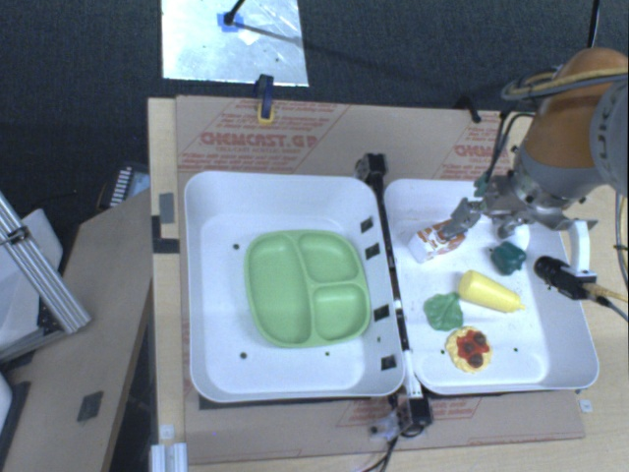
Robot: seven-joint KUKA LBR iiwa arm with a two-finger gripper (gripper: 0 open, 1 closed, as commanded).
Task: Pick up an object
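— What's the bench sitting on?

— Dark carpet is showing behind it, and brown cardboard printed "CHEMCAST" in red is lying under the two white bins.

— And the arm?

— The gripper is reaching into the right bin, its fingers closing on a small white packet with red and brown printing I can't read. The packet is lying near that bin's left wall.

— Anything else in there?

— A smooth yellow wedge, a crinkly green leaf, a dark teal lump, and a round pizza-like toy with red blobs. A glossy green divided plate is resting in the left bin.
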